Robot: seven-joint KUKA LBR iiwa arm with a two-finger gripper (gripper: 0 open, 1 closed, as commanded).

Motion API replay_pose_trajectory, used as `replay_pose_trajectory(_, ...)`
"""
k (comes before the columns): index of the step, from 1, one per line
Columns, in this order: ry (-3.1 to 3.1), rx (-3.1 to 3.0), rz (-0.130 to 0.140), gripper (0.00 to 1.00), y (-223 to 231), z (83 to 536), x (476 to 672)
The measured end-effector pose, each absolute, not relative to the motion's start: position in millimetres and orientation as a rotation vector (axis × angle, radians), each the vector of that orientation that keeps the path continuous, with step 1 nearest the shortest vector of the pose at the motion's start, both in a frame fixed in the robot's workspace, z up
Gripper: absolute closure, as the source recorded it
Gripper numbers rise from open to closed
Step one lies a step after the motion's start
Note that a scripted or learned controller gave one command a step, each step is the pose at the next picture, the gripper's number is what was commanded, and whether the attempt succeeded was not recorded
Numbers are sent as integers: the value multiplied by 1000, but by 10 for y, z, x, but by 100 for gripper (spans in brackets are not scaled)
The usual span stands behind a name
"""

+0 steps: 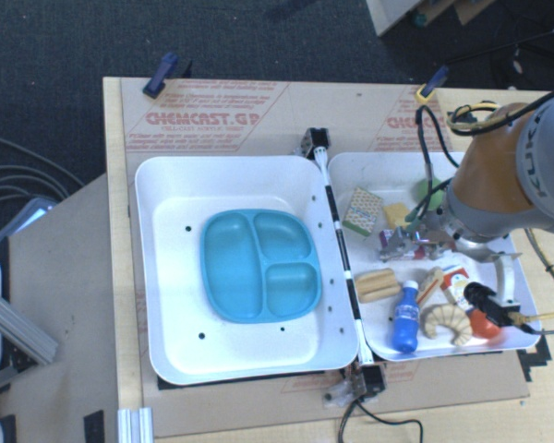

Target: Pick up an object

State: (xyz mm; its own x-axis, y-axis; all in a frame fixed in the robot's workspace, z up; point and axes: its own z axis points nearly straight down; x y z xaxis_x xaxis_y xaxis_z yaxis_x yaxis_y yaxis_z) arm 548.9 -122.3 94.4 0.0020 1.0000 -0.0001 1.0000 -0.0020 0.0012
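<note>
Arm reaching into the right bin, hand low among the clutter.

The hand point(408, 240) sits in the right bin point(526, 340), toward the table's right edge; whether it grips anything cannot be told. Near it lie a patterned sponge block point(362, 211), a tan bread-like piece point(377, 285), a blue bottle point(405, 317) and a croissant-shaped toy point(448, 321) toward the table's front edge. The left bin point(157, 247) holds a blue divided plate point(259, 265) lying flat at its middle.

Grey, orange-banded arm point(503, 178) reaches in from right; claw point(399, 241) low.
</note>
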Motion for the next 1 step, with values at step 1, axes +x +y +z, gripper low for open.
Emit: replay_pose_trajectory(1, 2223, 2218, 6, 100, -384, 2257, 5690)
